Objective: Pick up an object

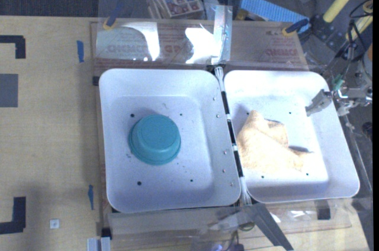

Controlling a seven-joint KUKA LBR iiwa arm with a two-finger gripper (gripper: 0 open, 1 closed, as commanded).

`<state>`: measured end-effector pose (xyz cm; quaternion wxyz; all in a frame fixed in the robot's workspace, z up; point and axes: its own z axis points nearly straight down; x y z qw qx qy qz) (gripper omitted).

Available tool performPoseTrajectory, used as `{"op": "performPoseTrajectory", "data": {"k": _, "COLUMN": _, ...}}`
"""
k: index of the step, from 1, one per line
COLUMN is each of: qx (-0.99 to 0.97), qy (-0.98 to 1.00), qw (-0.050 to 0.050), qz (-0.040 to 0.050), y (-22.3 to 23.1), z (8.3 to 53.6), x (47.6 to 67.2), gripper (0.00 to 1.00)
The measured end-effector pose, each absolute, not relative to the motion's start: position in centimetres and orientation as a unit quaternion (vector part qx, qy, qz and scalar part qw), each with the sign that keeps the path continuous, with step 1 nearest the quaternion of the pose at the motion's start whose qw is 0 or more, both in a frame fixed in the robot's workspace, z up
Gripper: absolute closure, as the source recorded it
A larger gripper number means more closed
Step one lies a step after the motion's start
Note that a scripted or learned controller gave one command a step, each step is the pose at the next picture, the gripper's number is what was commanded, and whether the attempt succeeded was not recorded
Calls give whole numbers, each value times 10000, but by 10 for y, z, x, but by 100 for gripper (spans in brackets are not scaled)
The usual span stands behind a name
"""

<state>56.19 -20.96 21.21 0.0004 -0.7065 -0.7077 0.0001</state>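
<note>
A teal bowl lies upside down in the middle of the left white bin. A crumpled tan cloth rests in the right white bin, toward its left and front. A small dark sliver sits at the cloth's right edge. My gripper hangs over the right bin's far right part, up and to the right of the cloth and apart from it. Nothing shows in its grasp.
A clear plastic panel with printed cardboard stands behind both bins. Boxes, a blue pad and cables clutter the floor beyond. A wooden bench top stretches left of the bins.
</note>
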Motion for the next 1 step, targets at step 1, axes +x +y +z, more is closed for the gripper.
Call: {"op": "performPoseTrajectory", "data": {"k": 1, "qx": -7114, "qy": -7028, "qw": -43, "qz": -28, "y": -182, "z": 89, "x": 546, "gripper": 0}}
